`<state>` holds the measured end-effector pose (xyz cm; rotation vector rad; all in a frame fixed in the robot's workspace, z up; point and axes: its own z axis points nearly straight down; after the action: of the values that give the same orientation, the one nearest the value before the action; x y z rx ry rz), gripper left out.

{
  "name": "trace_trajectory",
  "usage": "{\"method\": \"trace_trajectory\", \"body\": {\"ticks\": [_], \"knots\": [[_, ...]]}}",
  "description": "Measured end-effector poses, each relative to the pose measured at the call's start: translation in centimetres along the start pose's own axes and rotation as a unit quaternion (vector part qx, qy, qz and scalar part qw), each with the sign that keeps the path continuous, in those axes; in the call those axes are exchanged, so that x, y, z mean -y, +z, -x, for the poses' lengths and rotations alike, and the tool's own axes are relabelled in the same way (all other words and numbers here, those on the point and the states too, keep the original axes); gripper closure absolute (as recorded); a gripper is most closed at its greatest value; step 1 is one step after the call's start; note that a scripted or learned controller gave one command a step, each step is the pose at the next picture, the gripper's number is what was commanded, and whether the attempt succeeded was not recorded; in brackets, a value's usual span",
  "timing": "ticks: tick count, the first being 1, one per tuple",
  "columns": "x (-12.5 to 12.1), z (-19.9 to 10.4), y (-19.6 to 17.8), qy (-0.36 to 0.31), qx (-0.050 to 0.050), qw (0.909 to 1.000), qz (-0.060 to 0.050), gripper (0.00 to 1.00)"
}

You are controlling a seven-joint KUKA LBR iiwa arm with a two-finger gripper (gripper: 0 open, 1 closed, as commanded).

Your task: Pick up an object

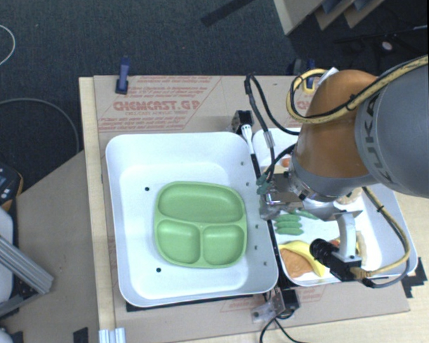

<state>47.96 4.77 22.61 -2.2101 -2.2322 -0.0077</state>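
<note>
Grasp stage, likely: past yellow toy food (pixel 302 259) at near end of right bin (pixel 378 239), gripper (pixel 277 200) low over a green pod-like piece (pixel 290 223), open or closed impossible to tell. Calls next for a sure close and straight lift. Beyond, green divided plate (pixel 200 224) in left bin (pixel 131 205), brown board (pixel 163 99), dark carpet (pixel 125 30).

I see bare floor in the left bin (pixel 130 174) along its far side and left side, with a narrower strip along the near edge. A green divided plate (pixel 200 224) takes up the middle and right of that bin. The arm (pixel 354 141) hangs over most of the right bin (pixel 377 228). At its near left corner, a green piece (pixel 290 223) and a yellow banana-shaped piece (pixel 305 255) lie close together, with little bare floor between them.
</note>
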Motion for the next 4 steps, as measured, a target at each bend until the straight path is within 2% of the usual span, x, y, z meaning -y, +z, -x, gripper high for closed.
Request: {"method": "trace_trajectory", "body": {"ticks": [1,2,3,4], "knots": [[-0.2,4.0,-14.2,0.006,0.002,1.0,0.008,1.0],[0.1,1.7,-8.0,0.004,0.001,1.0,-0.005,1.0],[-8.5,4.3,-1.9,0.006,0.003,1.0,-0.001,1.0],[-0.7,-2.2,-3.0,0.001,0.0,1.0,-0.005,1.0]]}}
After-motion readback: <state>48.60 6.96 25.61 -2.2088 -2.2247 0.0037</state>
